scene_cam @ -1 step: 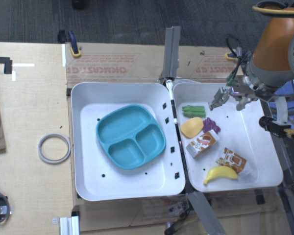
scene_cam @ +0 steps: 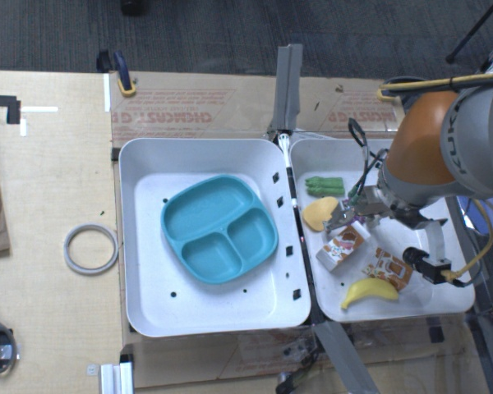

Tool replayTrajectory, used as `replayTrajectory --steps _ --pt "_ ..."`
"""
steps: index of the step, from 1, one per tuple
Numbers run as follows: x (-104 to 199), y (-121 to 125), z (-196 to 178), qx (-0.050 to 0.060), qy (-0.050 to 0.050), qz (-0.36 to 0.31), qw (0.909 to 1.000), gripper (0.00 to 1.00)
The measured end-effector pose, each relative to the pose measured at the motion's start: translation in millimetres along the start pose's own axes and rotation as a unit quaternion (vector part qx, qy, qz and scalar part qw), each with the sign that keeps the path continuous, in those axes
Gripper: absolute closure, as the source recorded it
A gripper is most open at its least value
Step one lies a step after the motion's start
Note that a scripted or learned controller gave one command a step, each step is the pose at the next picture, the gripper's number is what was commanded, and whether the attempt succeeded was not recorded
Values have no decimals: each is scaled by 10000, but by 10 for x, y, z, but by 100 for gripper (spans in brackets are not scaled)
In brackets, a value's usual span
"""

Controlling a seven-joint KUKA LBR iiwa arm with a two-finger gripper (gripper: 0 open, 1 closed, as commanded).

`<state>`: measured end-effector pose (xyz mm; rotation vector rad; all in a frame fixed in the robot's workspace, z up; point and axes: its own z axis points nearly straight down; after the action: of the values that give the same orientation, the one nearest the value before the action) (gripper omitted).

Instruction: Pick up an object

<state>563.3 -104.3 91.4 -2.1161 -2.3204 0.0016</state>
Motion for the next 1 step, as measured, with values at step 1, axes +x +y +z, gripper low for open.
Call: replayTrajectory --steps 1 --pt "-15 -2 -88 2 -1 21 10000 100"
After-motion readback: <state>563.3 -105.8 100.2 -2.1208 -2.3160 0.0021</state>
